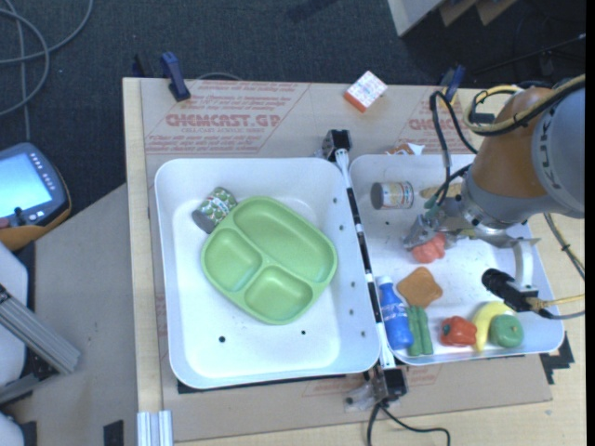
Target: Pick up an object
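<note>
The hand (428, 230) hangs low in the right bin (465, 269), at the end of the grey arm that reaches in from 3 o'clock. Whether it is open or closed I cannot tell. A pinkish-red item (429, 248) lies right at its tip, at about 6 o'clock from it. They are so close that touching or just apart cannot be judged, and nothing shows it as gripped.

On the left, the left bin (214, 334) holds a green divided plate (270, 258) near its middle. A crumpled grey-green thing (213, 208) is tucked against the plate's rim at 10 o'clock.

On the bench (232, 119), beyond the bins, a small orange-and-white cube (365, 90) lies at 12 o'clock from the gap between them.

In the right bin, a blue bottle (392, 314) lies along the left wall with a green stick-shaped piece (419, 331) just beside it. A small tin (392, 194) lies on its side at 10 o'clock from the hand. An orange-brown piece (420, 287) sits at 6 o'clock from the pinkish-red item. Along the near wall, a red toy vegetable (456, 331), a yellow banana (484, 320) and a green apple (508, 332) sit together.
</note>
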`<state>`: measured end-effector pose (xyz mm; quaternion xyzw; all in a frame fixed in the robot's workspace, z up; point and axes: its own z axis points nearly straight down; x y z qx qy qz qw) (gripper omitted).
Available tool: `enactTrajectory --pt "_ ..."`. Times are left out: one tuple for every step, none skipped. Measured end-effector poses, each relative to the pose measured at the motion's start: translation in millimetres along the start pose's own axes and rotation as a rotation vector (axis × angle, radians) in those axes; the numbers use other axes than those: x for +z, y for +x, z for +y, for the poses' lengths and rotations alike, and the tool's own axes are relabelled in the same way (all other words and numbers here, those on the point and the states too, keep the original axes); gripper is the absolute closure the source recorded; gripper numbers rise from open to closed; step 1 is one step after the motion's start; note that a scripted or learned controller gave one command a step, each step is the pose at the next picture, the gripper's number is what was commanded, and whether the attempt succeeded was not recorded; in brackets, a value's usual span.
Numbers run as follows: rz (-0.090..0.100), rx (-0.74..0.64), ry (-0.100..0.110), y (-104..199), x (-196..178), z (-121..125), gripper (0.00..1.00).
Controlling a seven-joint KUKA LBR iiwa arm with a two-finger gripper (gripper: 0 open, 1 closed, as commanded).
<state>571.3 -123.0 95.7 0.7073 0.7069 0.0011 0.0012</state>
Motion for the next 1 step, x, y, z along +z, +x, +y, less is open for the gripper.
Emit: enactTrajectory --pt "0.001 -0.009 -0.013 62.3 -125.5 26.8 1.00"
